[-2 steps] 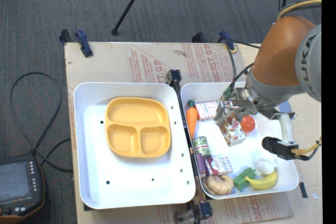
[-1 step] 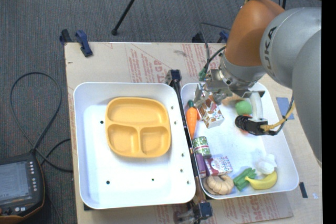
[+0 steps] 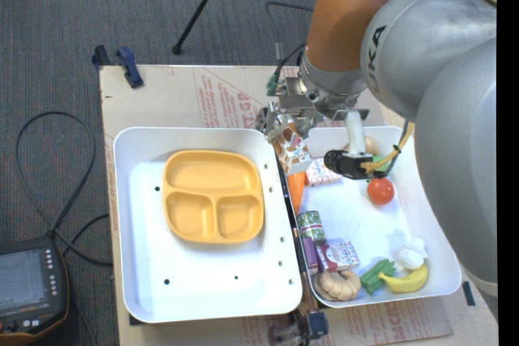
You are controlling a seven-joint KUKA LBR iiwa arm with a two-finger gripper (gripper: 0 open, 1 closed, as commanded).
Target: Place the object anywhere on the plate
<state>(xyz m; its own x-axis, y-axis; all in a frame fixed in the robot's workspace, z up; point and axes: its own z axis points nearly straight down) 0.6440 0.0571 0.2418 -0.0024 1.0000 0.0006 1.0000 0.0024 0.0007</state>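
While the plate sits bare left of the jaws | gripper hovers above a packet | jaw state unclear | placing not yet done

yellow plate unobstructed, right bin crowded along near edge

A yellow plate with three compartments lies flat in the left bin, toward its upper middle. A small patterned packet sits at the pincer's tip.
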